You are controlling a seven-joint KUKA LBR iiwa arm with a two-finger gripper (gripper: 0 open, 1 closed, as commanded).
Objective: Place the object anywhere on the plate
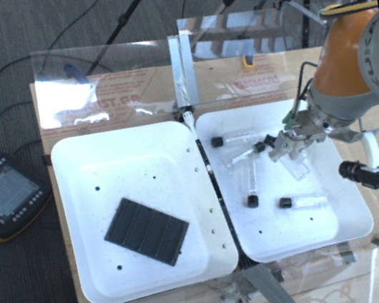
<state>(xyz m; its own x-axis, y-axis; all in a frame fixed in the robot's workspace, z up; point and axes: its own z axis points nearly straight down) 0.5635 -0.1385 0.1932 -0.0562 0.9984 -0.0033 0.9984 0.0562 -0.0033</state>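
Observation:
A black ribbed rectangular plate (146,231) lies flat and turned at an angle in the left bin (76,167). Several clear tubes with black caps lie scattered in the right bin (347,221): one near the back left (234,138), one pointing toward the front (251,181), one near the front (306,200). My gripper (288,149) hangs low over the back right part of that bin, next to a capped tube (251,152) and just above another clear tube (298,167). No tube is plainly lifted off the bin floor.
A grey divider post (182,68) stands behind the seam between the bins. A handheld control pendant (3,196) lies on the floor to the left. A black cable fitting (356,172) hangs beside the arm at the right bin's edge.

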